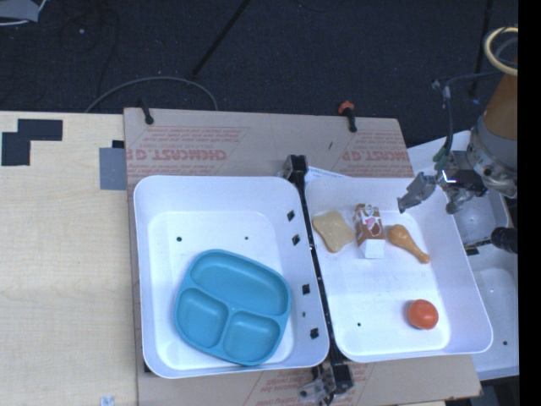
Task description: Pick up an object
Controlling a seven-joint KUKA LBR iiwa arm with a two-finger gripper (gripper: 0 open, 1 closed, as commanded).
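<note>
Two white bins: left bin holds one blue divided plate; right bin holds four items: tan bread slice, small wrapped snack, drumstick, orange-red tomato near right. Gripper hovers over right bin's far right edge, holding nothing; jaw gap unclear.

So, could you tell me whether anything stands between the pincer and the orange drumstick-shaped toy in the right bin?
Nothing visible does. The pincer hangs over the right bin's upper right rim, and the orange drumstick-shaped toy lies just below it with bare white floor between. The small white block sits beside the toy on the far side from the pincer.
</note>
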